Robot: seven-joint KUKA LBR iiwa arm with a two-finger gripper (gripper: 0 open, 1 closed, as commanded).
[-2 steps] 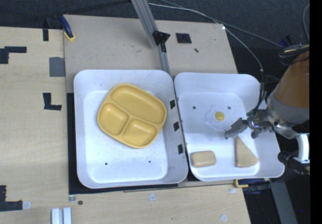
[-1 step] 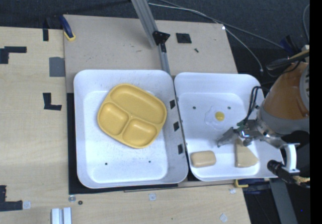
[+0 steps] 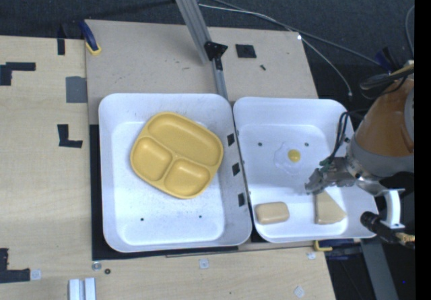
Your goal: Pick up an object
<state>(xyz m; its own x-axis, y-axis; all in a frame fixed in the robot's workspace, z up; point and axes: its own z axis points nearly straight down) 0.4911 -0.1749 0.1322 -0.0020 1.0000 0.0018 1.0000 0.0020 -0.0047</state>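
Gripper [image 3: 322, 181] perhaps touching tan wedge [image 3: 328, 210]

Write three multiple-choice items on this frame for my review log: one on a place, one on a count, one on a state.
1. Where does the yellow divided plate lie?
A. in the left bin
B. in the right bin
C. on the bench outside both bins

2. How many compartments does the plate have?
A. two
B. three
C. five

3. How does the tan wedge stand to the gripper?
A. lifted clear of the bin
B. lying on the right bin's floor just below the gripper
C. stacked on the plate

Answers: 1 A, the plate rests inside the left bin. 2 B, one long and two small sections show. 3 B, it lies flat in the right bin.
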